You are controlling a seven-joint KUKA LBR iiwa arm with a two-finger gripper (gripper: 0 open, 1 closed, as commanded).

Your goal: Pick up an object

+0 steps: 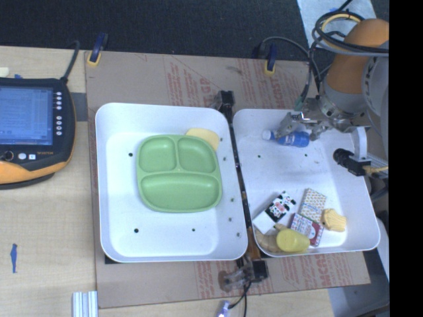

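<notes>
My gripper (pixel 305 127) hangs low over the back of the right bin (pixel 344 177), open, its two fingers spread apart. A small blue bottle (pixel 293 139) with a white cap lies on its side right at the fingertips, cap pointing left. It rests on the bin floor and is not lifted. In the bin's front corner lie a yellow round piece (pixel 291 241), a black-and-white cow-patterned item (pixel 280 208), two patterned cards (pixel 310 202) and a small yellow toy (pixel 334 220).
The left bin (pixel 115 197) holds a green divided plate (pixel 178 174), with a pale yellow object (pixel 204 136) behind it. A tablet (pixel 30 127) sits at the far left of the bench. A black clamp (pixel 226 100) stands between the bins at the back.
</notes>
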